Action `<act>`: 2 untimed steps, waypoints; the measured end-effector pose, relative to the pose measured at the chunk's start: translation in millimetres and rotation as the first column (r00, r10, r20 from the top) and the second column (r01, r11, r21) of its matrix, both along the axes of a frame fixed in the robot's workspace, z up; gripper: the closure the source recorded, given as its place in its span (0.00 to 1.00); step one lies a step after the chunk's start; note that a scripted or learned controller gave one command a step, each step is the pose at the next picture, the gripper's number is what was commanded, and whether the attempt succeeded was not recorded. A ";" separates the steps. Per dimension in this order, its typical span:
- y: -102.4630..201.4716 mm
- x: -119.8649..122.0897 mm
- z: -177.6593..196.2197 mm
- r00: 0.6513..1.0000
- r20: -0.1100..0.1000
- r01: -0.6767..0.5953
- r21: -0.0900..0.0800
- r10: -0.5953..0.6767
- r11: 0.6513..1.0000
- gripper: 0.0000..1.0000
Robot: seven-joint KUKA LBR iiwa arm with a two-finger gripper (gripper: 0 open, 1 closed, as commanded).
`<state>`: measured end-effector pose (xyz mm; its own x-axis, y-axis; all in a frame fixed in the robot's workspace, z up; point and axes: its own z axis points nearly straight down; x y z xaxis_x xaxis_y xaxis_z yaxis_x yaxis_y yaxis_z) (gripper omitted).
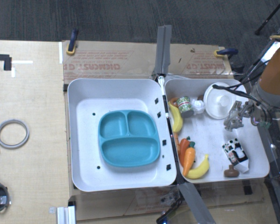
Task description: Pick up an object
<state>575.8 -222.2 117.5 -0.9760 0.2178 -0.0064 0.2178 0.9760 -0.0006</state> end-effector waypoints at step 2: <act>102.4 -24.5 -25.5 0.977 -0.003 0.215 0.003 -0.215 0.977 1.00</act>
